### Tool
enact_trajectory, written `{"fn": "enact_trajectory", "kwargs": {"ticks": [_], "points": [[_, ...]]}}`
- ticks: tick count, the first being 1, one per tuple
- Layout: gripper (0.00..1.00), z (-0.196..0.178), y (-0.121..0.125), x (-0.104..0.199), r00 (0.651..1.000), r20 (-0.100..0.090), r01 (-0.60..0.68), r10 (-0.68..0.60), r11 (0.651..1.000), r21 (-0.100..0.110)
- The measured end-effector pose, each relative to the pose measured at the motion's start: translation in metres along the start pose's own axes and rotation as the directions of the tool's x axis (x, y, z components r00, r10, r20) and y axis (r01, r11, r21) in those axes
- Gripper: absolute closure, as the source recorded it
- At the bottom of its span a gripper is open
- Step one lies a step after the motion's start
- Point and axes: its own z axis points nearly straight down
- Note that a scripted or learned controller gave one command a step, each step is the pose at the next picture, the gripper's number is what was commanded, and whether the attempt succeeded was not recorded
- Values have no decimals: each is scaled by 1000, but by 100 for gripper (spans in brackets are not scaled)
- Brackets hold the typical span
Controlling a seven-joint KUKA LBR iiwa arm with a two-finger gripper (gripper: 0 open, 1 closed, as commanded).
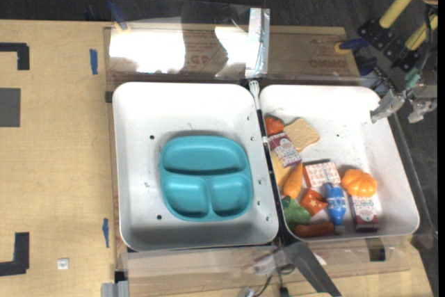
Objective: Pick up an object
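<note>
1. The gripper (402, 102) sits at the far right rim of the right bin (361, 104), above its upper right corner. One pale finger (384, 108) slants down toward the rim; I cannot tell whether the jaws are wide or narrow, and nothing shows between them.
2. The arm is cut off by the right edge, so little of it can be read.
3. Under the gripper the bin floor is bare white, open room along the top and right walls.
4. The toy food crowds the bin's lower left: a slice of bread (302, 133), an orange pumpkin (359, 183), a blue bottle (336, 202), a small carton (320, 174). Several overlap and are hard to name.
5. The left bin (139, 108) holds a teal divided tray (206, 176), with free floor all around it.
</note>
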Motion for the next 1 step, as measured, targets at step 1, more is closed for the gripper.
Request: {"fn": "enact_trajectory", "kwargs": {"ticks": [1], "points": [[0,138,-88,-12,993,-10,-114,114,993,13]]}}
